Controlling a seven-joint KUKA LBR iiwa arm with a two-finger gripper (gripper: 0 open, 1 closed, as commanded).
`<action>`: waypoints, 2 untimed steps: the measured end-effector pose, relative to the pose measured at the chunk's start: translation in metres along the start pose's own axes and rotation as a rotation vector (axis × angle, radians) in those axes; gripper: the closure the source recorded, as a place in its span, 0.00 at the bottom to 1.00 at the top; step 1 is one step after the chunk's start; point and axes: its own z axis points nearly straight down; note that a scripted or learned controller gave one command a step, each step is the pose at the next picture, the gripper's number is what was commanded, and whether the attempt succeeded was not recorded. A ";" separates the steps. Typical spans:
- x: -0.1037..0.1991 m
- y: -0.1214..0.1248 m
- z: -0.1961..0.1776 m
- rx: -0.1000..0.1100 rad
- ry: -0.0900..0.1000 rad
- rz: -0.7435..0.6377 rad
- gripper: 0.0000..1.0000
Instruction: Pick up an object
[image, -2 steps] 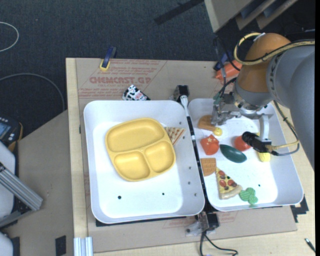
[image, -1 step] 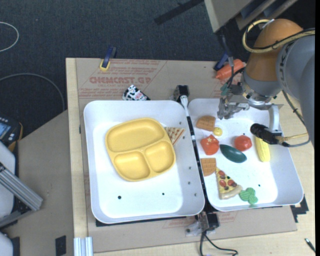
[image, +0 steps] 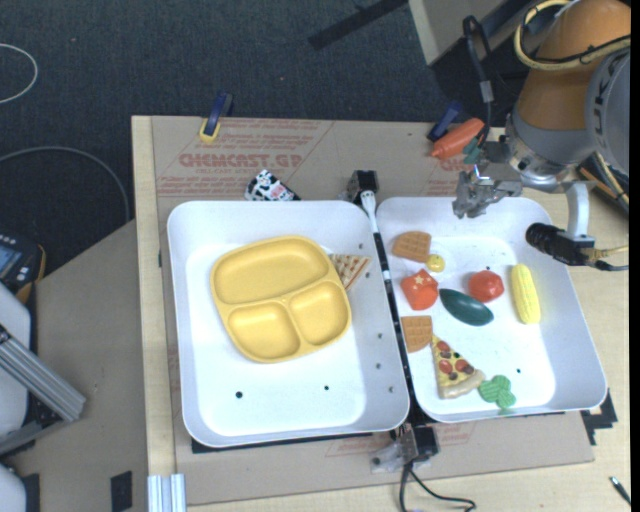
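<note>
The right bin (image: 570, 340) holds several toy foods: a brown toast piece (image: 411, 245), a small yellow ball (image: 435, 263), a red pepper (image: 420, 290), a tomato (image: 486, 285), a dark green vegetable (image: 466, 306), a corn cob (image: 524, 292), a square cracker (image: 417, 332), a pizza slice (image: 453, 368) and a broccoli floret (image: 497, 390). My gripper (image: 475, 200) hangs over the bin's far rim, above and behind the toast, apart from every item.
The left bin (image: 200, 380) carries a yellow divided plate (image: 280, 297) with a waffle piece (image: 350, 268) by its right edge. A black clamp (image: 362, 185) sits between the bins at the back. An orange tool (image: 458, 138) lies behind the gripper.
</note>
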 end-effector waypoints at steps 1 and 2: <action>0.000 0.001 -0.012 0.003 0.001 0.000 1.00; 0.051 -0.004 -0.006 0.011 0.004 -0.005 1.00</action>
